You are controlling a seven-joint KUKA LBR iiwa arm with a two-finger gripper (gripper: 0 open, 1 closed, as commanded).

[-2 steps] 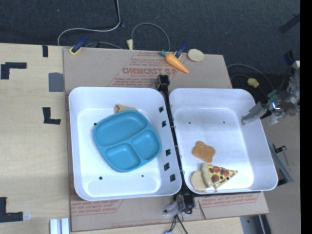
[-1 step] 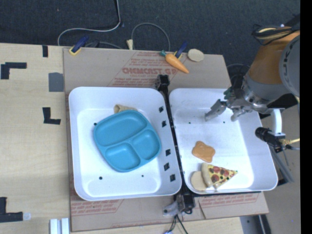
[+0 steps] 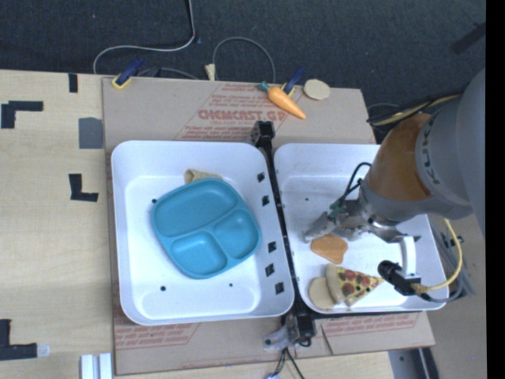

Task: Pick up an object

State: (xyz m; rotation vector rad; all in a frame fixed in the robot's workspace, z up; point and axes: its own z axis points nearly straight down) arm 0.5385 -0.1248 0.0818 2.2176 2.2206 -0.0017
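Observation:
In the right bin [image 3: 316, 160], my gripper [image 3: 327, 225] hangs low near the middle, just above and to the left of an orange-brown toy nugget [image 3: 329, 249]. The nugget lies on the bin floor right below the gripper's tip; I cannot tell whether they touch. A toy pizza slice [image 3: 353, 283] and a round tan biscuit [image 3: 319, 293] lie at the bin's front edge, apart from the gripper. The grey arm with its orange band [image 3: 398, 168] covers the bin's right side.
A blue divided plate [image 3: 207, 227] lies in the left bin [image 3: 130, 212], with a tan piece [image 3: 200, 175] poking out behind it. A toy carrot [image 3: 286, 103] and a tan disc [image 3: 317, 90] lie on the cardboard behind the bins. A black divider [image 3: 274, 212] separates the bins.

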